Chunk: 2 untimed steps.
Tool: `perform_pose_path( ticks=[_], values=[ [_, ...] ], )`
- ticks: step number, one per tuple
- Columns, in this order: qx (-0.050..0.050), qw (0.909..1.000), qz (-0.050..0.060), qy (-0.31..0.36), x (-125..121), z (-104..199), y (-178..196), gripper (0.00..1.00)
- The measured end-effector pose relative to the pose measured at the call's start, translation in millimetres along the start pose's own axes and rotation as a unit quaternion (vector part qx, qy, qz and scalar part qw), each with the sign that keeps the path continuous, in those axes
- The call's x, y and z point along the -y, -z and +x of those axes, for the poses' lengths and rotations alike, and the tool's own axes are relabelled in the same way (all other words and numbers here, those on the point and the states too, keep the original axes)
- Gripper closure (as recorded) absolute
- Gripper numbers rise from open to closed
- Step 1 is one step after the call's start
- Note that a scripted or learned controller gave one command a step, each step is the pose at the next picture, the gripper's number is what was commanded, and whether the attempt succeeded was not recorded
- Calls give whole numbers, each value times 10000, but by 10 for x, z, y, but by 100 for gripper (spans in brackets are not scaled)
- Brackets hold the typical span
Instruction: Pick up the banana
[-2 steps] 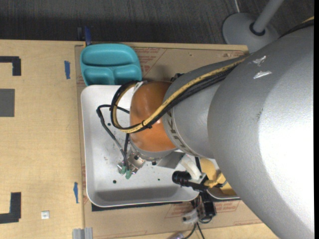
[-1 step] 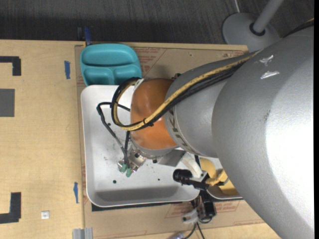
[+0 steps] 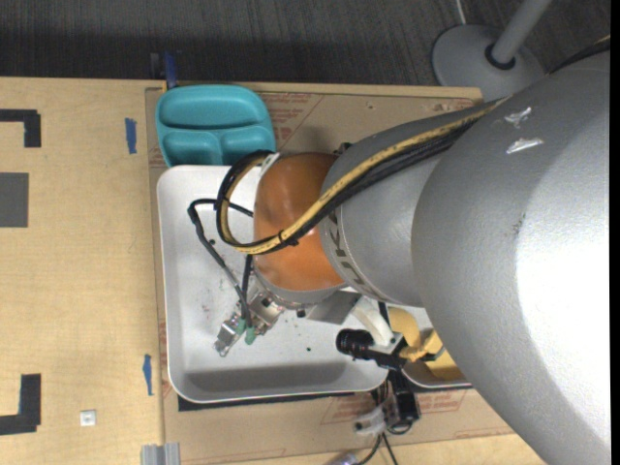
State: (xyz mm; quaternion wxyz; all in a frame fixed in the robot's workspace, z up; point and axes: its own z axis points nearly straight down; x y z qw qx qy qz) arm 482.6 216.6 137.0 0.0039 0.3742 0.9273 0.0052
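Arm (image 3: 465,211) blocks most of the left bin (image 3: 184,289); gripper (image 3: 232,335) hangs near its front edge, and I cannot tell its state.

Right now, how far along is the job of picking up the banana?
Done: the arm has reached in over the white bin, and its wrist hangs low above the bin floor. In hand: nothing that I can confirm; the arm covers the gripper's end. A yellow shape, perhaps the banana, lies by the bin's right edge under the arm. Left: grasp and lift.
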Motion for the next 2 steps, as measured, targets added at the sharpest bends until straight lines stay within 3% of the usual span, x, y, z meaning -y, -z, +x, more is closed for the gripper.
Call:
perform_pose_path(
  ticks=[1,2],
  values=[
    [11,9281,67,-3723,51,5,-149,0],
    [10,9283,71,-3717,46,8,-51,100]
  ],
)
